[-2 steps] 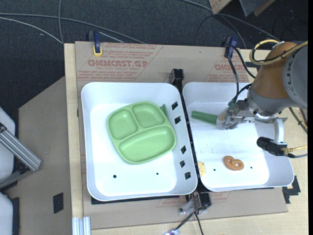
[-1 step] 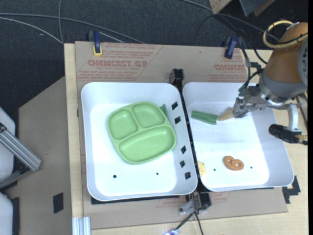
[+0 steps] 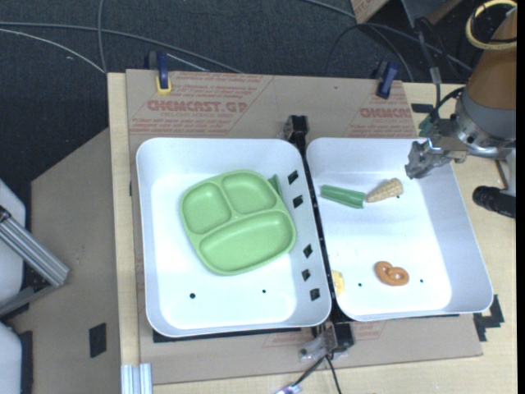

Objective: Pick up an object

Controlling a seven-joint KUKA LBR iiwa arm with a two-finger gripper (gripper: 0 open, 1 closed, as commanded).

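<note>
Nothing is picked up yet. The claw (image 3: 421, 161) hangs over the right bin (image 3: 459, 245), near the cone (image 3: 385, 190). I cannot tell how the claw is set.

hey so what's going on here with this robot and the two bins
A robot arm reaches in from the right, its gripper at the upper right corner of the right bin, with nothing visibly in it. That bin holds a green stick, a cone beside it, a pretzel nearer the front, and a small yellow piece by the divider. The left bin holds a green divided plate. Nothing has been picked up yet.
</note>
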